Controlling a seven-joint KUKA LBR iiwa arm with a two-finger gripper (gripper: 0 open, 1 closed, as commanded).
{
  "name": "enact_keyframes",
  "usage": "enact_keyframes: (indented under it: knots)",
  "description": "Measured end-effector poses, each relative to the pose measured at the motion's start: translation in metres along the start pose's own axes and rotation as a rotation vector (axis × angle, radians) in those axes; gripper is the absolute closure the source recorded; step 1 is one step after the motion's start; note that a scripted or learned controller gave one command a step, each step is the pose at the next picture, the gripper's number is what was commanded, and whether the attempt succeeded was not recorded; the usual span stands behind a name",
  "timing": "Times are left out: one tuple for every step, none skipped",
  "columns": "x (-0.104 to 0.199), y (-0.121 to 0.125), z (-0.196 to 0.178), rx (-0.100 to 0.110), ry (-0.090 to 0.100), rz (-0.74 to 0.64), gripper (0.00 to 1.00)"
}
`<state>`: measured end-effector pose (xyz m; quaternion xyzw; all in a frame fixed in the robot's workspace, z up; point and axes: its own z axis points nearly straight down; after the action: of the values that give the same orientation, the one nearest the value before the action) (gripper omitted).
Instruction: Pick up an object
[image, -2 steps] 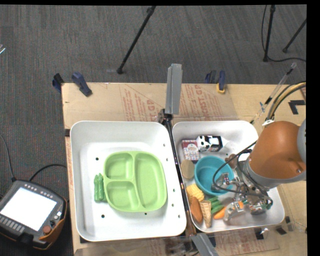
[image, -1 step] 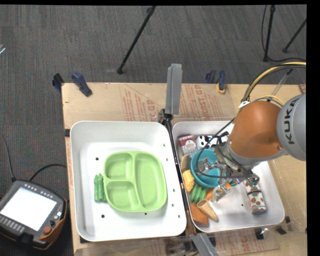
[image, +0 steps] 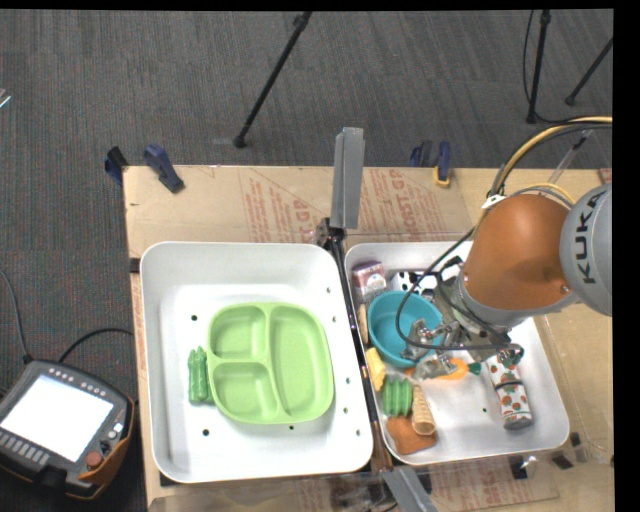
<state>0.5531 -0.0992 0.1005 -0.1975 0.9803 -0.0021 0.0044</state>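
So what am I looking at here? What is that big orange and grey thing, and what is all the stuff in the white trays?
That is a robot arm, photographed by one camera fixed above the bench and looking down at a slant. It reaches in from the right, and its gripper is down among the clutter of the right bin; I cannot tell whether it has hold of anything. That bin holds a blue bowl, an ice cream cone toy, a spotted can and other small toys. The left bin holds a green divided plate with a green toy beside it.
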Motion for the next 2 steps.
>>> enact_keyframes:
  knots:
    - [0.0282, 0.0258, 0.0070, 0.009, -0.005, -0.161, 1.00]
    - [0.0303, 0.0326, 0.0132, -0.008, 0.006, -0.167, 0.00]
